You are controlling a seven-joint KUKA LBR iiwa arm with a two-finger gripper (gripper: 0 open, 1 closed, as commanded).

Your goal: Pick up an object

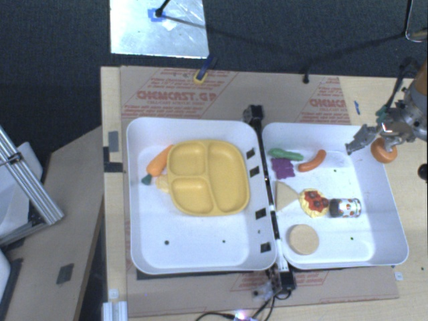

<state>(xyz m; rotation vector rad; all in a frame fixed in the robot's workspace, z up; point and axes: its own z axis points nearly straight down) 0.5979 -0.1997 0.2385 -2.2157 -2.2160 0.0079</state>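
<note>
Toy hot dog (pixel 312 160) lies in the right bin (pixel 384 206), just beside the purple grapes (pixel 283 168) and green pea pod (pixel 285 154). Gripper (pixel 364 139) hangs over that bin's far right rim; whether it is spread cannot be told. Nothing seen held.

Count: 2 white bins, left bin (pixel 140 199) and right bin (pixel 381 206).

Left bin: 1 yellow divided plate (pixel 204 177), 3 compartments; 1 toy carrot (pixel 158 160); 1 small pale yellow piece (pixel 162 184) at the plate's edge, kind unclear.

Right bin: 1 green pod (pixel 286 154), 1 purple grape bunch (pixel 283 168), 1 orange-red sausage (pixel 312 160), 1 pale wedge (pixel 285 195), 1 pizza-like piece (pixel 313 202), 1 small can (pixel 345 208), 1 round tan disc (pixel 303 239).

Total: 10 loose items, 3 left, 7 right.
</note>
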